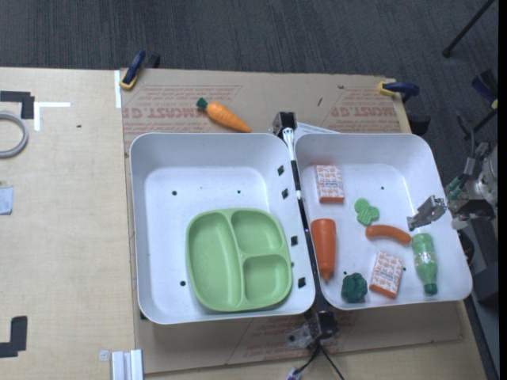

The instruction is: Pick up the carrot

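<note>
The carrot (224, 115), orange with a small green top, lies on the brown cardboard behind the left bin (150, 236), outside both bins. My gripper (430, 210) reaches in from the right and sits over the right rim of the right bin (372, 145), close above a green bottle (425, 263) and just right of a sausage (388, 233). The carrot is far from it, up and to the left. Nothing shows in the gripper.
A green divided plate (238, 257) lies in the left bin. In the right bin are an orange tapered piece (323, 246), two snack boxes (329, 184) (386, 273), a green leafy piece (366, 210) and broccoli (354, 287). Clamps (133, 69) (400, 89) hold the cardboard.
</note>
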You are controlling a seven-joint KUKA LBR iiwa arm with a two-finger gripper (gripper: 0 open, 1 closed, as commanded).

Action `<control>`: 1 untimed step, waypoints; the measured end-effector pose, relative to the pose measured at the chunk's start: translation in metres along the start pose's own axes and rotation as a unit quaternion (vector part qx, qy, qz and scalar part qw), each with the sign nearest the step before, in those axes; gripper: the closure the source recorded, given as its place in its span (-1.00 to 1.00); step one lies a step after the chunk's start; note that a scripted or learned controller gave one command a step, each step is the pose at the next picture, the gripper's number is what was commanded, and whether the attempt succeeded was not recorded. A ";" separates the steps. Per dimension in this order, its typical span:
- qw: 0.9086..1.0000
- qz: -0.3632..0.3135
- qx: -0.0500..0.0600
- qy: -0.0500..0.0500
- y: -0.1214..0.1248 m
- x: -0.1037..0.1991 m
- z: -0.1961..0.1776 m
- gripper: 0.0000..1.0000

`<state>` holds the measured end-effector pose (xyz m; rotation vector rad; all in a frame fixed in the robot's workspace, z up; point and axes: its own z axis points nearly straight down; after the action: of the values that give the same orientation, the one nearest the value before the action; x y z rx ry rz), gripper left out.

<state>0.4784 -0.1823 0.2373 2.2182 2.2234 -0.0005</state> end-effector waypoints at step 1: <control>1.000 0.022 0.000 0.000 0.102 0.013 0.145 -1.00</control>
<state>0.5808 -0.1689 0.0921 2.2660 2.1754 -0.0012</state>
